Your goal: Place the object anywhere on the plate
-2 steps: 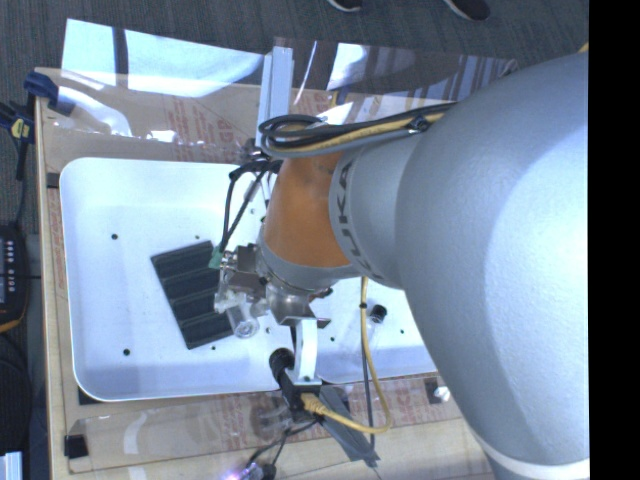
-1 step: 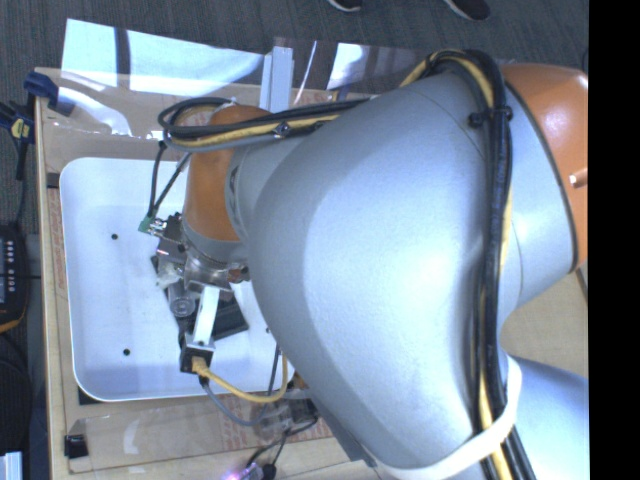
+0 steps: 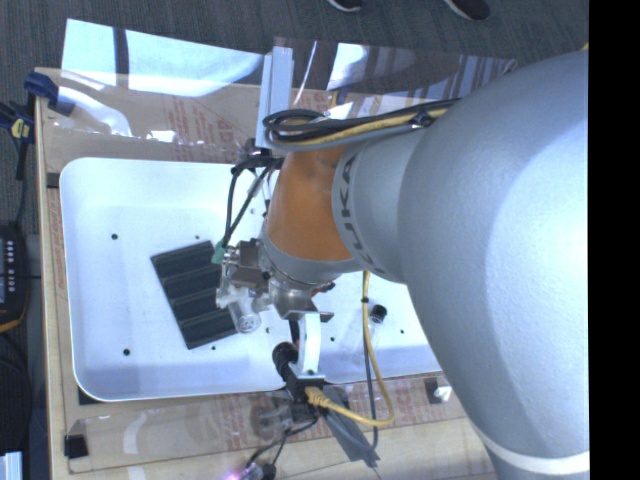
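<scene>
A dark ribbed plate [image 3: 192, 293] is seen lying flat in the left bin [image 3: 100, 268], tilted askew. The gripper [image 3: 240, 303] is held low over the plate's right edge, below the orange band [image 3: 305, 218]. The object cannot be made out, being perhaps hidden by the arm [image 3: 480, 248].

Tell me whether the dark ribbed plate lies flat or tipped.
Flat: the dark ribbed plate rests on the white bin floor, partly hidden under the gripper.
</scene>
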{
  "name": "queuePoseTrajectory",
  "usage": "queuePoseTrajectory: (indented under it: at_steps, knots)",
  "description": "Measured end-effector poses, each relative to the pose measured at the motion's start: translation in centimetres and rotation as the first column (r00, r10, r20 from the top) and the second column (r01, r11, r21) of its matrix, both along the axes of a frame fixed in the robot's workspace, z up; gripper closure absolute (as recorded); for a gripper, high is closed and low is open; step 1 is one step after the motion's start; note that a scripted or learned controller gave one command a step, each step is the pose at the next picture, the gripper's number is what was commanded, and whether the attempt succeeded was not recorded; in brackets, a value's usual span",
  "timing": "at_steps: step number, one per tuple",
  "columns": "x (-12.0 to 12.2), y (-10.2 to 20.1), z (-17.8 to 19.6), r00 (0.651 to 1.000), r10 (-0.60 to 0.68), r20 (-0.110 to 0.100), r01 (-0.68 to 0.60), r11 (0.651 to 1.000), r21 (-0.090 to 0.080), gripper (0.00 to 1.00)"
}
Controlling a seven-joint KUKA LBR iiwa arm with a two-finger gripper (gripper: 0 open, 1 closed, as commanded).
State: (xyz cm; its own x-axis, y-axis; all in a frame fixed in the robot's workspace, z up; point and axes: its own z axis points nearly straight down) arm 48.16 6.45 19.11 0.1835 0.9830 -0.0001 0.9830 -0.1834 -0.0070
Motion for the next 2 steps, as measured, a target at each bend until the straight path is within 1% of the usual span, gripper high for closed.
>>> queuePoseTrajectory:
  at_steps: [1, 2]
  knots:
    - [-0.8, 7.7, -8.1, 0.983, -0.185, -0.004, 0.185, 0.983, -0.004, 1.00]
    - [1.2, -3.7, 0.1, 1.000, -0.020, 0.004, 0.020, 1.000, 0.000, 1.00]
